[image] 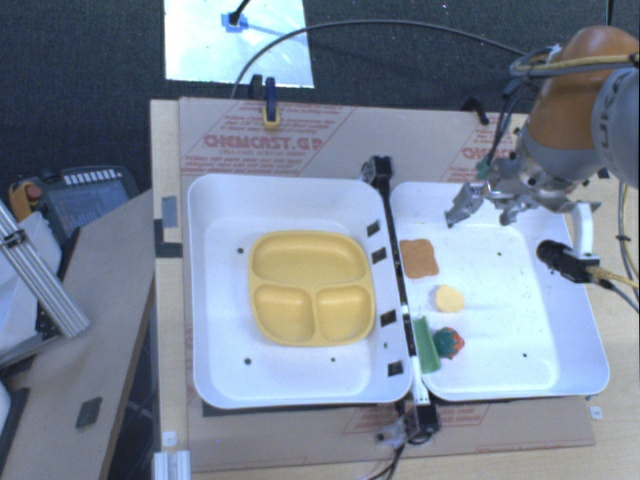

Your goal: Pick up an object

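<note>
In the right bin [560, 338] lie a brown flat square [419, 258], a small yellow round piece [449, 299], a green block [425, 346] against the divider, and a small orange and green toy [450, 343]. My gripper [485, 211] hangs over the far part of the right bin, up and to the right of the brown square. It is open, with nothing between its fingers [459, 211].
The left bin [215, 268] holds a yellow three-compartment tray [308, 288]. A black divider [392, 268] runs between the bins. A black cable fitting [562, 258] on the arm hangs over the right bin's right side. The right bin's middle and near right floor are bare.
</note>
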